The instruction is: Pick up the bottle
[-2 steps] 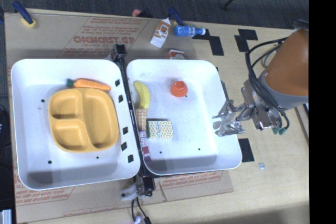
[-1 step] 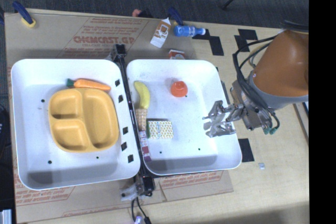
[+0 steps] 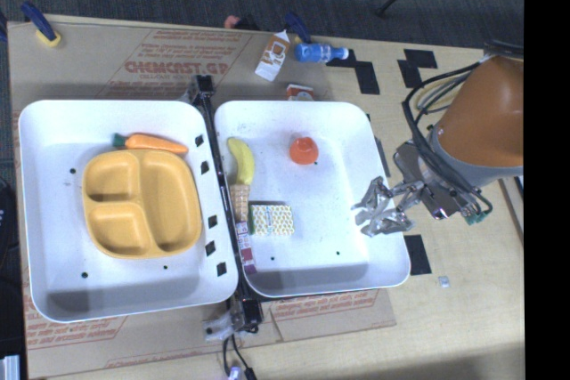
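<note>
Seemingly one bottle (image 3: 318,53), one banana (image 3: 240,160), one carrot (image 3: 156,142).

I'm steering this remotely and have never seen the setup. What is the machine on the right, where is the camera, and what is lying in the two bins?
One fixed camera looks down at a slant. The grey arm with the orange band reaches in from the right; its gripper hangs over the right bin's right edge, with nothing between its fingers. That bin holds a banana, an orange cup-like thing and a patterned packet. The left bin holds a yellow divided tray and a carrot. A blue bottle lies outside, behind the bins.
</note>
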You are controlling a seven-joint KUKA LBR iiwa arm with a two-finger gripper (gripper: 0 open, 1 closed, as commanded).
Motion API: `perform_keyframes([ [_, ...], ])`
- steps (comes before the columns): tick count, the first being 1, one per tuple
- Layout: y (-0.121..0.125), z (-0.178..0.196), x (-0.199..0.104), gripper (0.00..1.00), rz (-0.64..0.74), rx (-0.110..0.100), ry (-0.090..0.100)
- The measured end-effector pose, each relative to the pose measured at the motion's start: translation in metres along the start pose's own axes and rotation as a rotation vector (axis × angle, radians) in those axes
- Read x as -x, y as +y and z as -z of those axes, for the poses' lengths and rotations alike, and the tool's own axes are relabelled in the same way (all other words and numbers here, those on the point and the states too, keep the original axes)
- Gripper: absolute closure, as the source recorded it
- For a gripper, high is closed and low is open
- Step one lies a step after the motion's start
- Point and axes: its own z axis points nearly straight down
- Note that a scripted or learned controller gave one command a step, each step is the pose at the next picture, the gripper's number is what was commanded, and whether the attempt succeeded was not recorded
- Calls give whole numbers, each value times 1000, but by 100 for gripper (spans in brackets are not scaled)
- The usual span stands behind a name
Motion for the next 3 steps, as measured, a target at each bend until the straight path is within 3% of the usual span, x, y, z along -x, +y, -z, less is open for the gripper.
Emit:
perform_keyframes([
  [1,37,-14,23,100,449,3,2],
  [2,34,-24,10,100,858,5,3],
  [3,9,-20,-3,100,1102,2,0],
])
